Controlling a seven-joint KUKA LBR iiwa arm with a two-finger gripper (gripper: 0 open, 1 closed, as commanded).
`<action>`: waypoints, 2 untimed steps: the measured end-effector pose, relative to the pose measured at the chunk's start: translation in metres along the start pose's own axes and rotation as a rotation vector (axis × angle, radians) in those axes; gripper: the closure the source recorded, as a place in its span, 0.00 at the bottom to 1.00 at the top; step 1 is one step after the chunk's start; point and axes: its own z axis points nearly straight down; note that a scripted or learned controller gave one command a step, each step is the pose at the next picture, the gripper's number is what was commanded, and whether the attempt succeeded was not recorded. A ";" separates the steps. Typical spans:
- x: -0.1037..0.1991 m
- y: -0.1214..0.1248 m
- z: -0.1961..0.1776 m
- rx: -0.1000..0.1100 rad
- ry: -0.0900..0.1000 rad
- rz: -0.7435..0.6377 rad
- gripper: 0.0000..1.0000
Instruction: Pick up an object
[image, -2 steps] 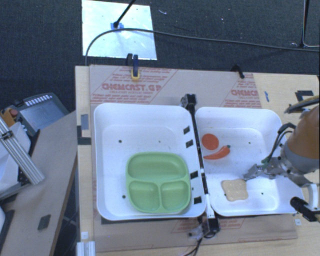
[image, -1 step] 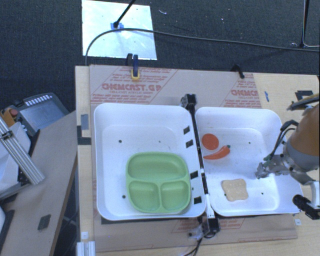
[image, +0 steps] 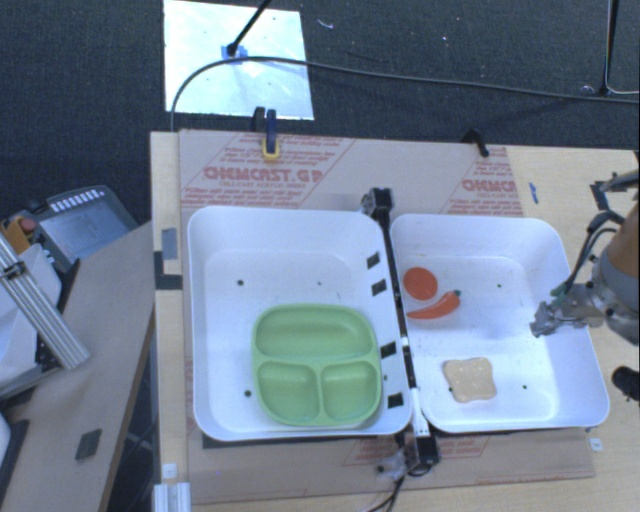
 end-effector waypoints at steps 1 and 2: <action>0.009 0.006 -0.050 0.001 0.001 -0.001 1.00; 0.008 0.008 -0.104 0.000 0.000 -0.001 1.00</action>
